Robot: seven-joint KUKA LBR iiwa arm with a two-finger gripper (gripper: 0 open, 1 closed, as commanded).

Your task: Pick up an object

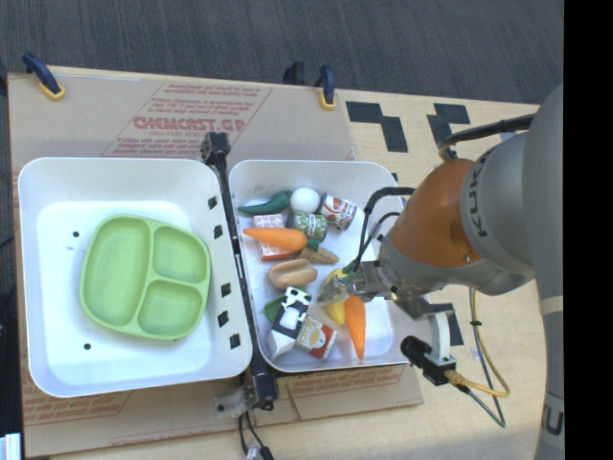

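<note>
Nearest the camera in the right bin [378, 172], a tapered orange carrot [355, 326] lies lengthwise beside a small printed carton [316, 336]. Just above its broad end the pincer [352, 284] sits low among the toys; whether it is spread or pressed together cannot be told. Further off, the left bin [38, 185] carries a green divided plate [144, 276].
</note>
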